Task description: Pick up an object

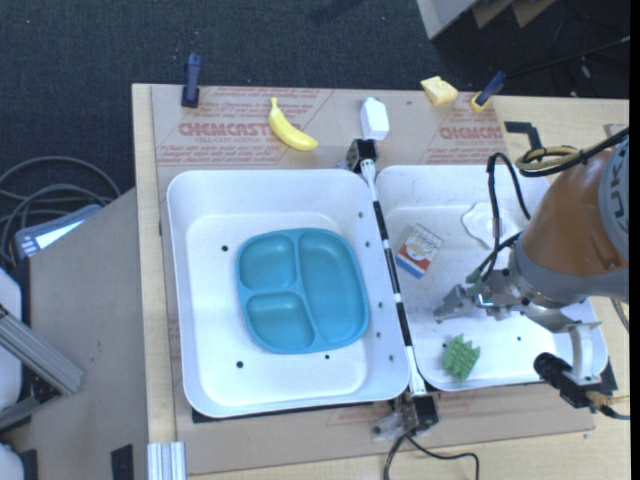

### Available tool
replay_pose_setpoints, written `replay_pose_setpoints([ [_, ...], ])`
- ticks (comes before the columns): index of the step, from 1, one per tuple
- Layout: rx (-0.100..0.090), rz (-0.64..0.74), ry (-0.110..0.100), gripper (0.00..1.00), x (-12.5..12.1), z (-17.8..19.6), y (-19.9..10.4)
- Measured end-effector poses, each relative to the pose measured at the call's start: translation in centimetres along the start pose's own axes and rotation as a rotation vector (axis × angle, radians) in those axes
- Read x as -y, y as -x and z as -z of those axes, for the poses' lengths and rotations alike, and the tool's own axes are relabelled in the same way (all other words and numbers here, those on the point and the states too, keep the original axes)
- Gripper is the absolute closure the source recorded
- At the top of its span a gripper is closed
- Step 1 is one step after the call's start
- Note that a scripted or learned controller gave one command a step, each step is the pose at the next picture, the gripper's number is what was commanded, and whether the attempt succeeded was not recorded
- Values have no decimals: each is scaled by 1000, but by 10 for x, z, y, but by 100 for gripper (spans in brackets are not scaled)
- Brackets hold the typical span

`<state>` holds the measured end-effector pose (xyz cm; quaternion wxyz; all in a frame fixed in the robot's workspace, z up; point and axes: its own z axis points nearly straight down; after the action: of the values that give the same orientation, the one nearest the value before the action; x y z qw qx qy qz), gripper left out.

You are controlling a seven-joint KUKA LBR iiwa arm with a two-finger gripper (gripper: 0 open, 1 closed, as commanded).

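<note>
In the right bin [440,183] lie a small white packet with red and blue print [419,249], a green knobbly toy [460,356] near the front wall, and a white crumpled piece [482,222] toward the back. My gripper [448,308] hangs low over the bin floor between the packet and the green toy, a short way from both. Nothing shows in its grasp. The arm's orange band [578,230] covers the bin's right part.
The left bin [200,268] holds a blue divided plate [300,290]. Behind the bins, on the bench, lie a banana [290,129], a white block [374,118], a yellow piece [437,90] and a blue clip [190,78]. Black cables [520,173] loop near the arm.
</note>
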<state>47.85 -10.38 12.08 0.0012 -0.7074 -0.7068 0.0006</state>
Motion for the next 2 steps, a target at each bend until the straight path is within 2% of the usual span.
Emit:
replay_pose_setpoints([
  [1, 0, 1, 0, 0, 0, -27, -11],
  [2, 0, 0, 0, 0, 0, -37, 9],
])
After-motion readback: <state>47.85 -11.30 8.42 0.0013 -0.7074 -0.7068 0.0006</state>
